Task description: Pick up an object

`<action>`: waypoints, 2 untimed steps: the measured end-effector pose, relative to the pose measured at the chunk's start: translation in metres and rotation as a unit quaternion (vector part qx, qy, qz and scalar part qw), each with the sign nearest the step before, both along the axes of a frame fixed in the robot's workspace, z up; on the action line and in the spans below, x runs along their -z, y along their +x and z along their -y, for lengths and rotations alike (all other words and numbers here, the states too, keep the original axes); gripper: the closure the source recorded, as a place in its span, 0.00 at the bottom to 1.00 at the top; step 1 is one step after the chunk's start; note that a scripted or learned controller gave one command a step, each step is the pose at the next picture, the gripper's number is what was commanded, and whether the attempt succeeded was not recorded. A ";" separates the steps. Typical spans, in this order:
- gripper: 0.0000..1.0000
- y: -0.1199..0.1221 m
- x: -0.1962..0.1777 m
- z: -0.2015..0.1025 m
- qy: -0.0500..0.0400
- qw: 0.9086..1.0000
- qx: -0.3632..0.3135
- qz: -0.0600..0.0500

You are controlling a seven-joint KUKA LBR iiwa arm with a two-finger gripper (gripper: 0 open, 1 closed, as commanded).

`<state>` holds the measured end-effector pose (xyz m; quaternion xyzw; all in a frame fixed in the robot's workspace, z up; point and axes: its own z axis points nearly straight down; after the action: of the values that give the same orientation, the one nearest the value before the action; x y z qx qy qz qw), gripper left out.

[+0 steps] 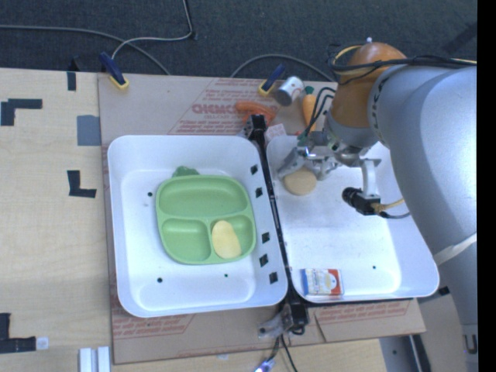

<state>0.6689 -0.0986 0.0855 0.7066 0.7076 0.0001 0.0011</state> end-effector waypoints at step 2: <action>0.00 0.000 0.000 -0.004 0.000 1.000 0.000 0.000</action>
<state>0.6688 -0.0946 0.0854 0.7067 0.7075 -0.0001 0.0012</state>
